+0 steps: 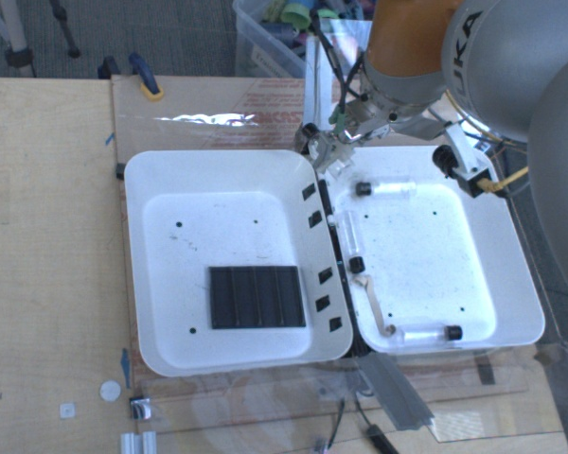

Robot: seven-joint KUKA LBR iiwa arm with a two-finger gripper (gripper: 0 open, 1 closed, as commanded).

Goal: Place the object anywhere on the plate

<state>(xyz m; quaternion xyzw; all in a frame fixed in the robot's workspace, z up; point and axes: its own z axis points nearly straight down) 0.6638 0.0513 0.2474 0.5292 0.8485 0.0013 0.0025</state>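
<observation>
A black ridged plate [256, 297] lies flat in the front part of the left bin [170, 187]. The right bin [492, 253] holds clear tubes with black caps: one near its back wall [388, 189], one along its left wall [350, 239] and one at its front [426, 333]. A thin beige curved piece [371, 303] lies near the front left of that bin. My gripper [328, 148] hangs over the back end of the rims where the two bins meet. It is small and partly hidden under the wrist, and I see nothing held in it.
The grey arm with its orange band [407, 26] covers the upper right. A clear box of colourful items [293, 17] stands behind the bins. Black clips [324, 274] line the left bin's right rim. Small parts lie on the bench at the front left [109, 391].
</observation>
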